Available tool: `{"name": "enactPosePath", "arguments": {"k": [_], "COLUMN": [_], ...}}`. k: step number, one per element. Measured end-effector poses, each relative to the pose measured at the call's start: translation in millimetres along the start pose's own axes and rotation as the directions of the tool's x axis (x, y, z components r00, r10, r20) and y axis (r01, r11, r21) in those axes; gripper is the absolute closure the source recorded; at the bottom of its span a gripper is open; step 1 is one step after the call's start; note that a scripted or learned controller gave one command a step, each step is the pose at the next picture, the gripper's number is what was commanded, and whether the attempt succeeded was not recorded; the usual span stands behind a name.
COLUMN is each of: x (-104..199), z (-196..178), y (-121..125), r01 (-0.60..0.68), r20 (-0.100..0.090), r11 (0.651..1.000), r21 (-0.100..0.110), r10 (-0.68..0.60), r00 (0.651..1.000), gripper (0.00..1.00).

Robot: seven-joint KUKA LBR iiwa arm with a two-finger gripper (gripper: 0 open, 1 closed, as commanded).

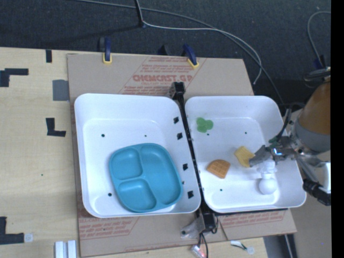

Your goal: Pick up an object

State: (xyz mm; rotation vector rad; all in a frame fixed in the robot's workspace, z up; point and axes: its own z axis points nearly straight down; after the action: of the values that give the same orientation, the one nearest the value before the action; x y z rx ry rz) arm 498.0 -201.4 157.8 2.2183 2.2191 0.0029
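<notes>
The right bin (231,107) holds several small things. A green piece (204,124) lies toward its back left. A tan waffle-like piece (219,168) lies near the middle front, and a yellow block (243,155) sits just right of it. A white rounded object (267,183) rests by the bin's front right wall. My gripper (263,157) reaches in from the right, low over the bin, right beside the yellow block and directly above the white object. The wrist hides whether anything sits in its grasp.
The left bin (88,112) holds a blue divided plate (145,176) at its front. A black clip strip (185,144) runs along the seam between the bins. Both bins rest on a cardboard sheet (156,74), with cables crossing the dark floor behind.
</notes>
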Motion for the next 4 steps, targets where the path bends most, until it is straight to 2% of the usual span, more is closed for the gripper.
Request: {"name": "enactPosePath", "arguments": {"k": [1, 3, 4], "x": [0, 90, 144], "z": [-44, -60, -53], "y": [1, 9, 4], "r01": [0.0, 0.004, 0.004], "r20": [0.0, -0.002, -0.003], "r11": [1.0, 1.0, 1.0], "r21": [0.001, 0.004, 0.005], "r10": [0.0, -0.004, -0.004], "r00": [1.0, 1.0, 1.0], "gripper": [1.0, 1.0, 1.0]}}
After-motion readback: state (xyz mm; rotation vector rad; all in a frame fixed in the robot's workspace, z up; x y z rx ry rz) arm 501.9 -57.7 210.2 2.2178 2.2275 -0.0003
